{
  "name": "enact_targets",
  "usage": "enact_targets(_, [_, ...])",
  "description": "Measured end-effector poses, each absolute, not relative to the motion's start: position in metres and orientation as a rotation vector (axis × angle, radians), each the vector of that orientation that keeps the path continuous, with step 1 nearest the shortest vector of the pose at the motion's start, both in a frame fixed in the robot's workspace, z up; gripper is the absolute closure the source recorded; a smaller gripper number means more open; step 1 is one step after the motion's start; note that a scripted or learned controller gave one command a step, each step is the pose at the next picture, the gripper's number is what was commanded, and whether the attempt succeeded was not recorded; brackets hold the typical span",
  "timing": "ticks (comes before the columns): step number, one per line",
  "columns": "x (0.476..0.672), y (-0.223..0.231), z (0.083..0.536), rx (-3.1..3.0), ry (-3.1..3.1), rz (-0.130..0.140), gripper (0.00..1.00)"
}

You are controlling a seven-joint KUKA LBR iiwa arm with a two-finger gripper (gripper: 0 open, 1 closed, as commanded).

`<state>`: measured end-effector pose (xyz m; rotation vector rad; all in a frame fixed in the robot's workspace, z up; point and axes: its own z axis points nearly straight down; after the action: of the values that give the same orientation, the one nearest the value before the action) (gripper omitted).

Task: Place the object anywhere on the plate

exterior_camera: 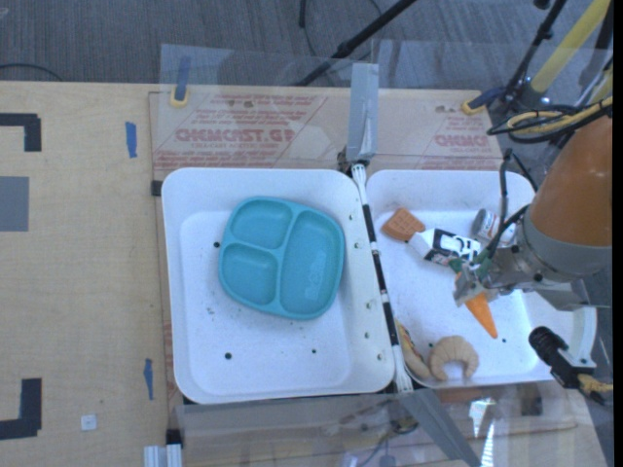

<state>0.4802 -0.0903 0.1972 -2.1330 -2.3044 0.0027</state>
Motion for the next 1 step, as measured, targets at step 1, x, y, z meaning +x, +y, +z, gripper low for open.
enact_targets(1, [0.5224,-0.0083,0.214,-2.039,-2.389,0.003,1.0])
